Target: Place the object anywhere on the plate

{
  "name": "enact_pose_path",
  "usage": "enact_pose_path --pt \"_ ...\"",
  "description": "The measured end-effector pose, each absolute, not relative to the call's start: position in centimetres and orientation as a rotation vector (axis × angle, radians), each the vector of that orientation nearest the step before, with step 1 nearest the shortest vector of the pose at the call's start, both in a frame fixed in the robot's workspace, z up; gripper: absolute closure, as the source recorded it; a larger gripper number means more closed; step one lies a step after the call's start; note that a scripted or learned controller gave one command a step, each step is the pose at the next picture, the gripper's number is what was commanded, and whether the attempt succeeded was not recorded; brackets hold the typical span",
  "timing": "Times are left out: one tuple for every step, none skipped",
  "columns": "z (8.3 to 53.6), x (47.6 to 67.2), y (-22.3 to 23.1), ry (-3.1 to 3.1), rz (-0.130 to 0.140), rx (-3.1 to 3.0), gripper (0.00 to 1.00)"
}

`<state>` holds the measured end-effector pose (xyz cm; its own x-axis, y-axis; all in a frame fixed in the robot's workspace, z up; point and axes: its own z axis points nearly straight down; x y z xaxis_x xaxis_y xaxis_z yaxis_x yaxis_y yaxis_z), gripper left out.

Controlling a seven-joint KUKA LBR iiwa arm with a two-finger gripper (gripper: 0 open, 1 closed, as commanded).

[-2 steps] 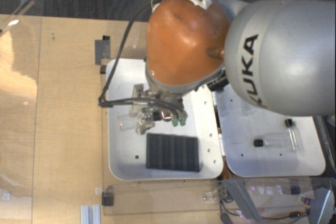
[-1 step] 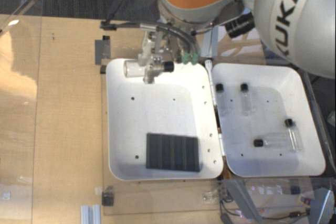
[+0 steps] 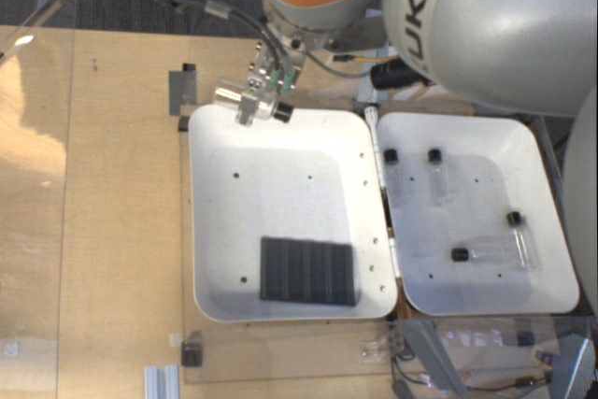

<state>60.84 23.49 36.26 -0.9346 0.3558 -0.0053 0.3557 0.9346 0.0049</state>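
The plate point(image 3: 307, 271) is a dark grey ribbed rectangle lying flat in the near part of the left bin point(image 3: 215, 229). My gripper point(image 3: 254, 107) hangs over the far left corner of that bin, well beyond the plate. It is shut on a clear vial point(image 3: 234, 95) with a black cap point(image 3: 283, 112). The vial lies crosswise between the fingers, cap end pointing right. The wrist and its cables hide the upper part of the gripper.
In the right bin point(image 3: 551, 192) lie more clear vials with black caps, such as one point(image 3: 436, 178) at the far side and two point(image 3: 519, 243) near the right wall. A small black block point(image 3: 182, 89) sits on the wooden bench by the left bin's far corner.
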Motion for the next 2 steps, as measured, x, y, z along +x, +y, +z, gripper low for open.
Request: enact_pose_path --pt "18.9 65.4 23.5 3.109 0.007 0.413 1.0" --pt "22.9 65.7 23.6 3.131 0.009 0.005 1.0"
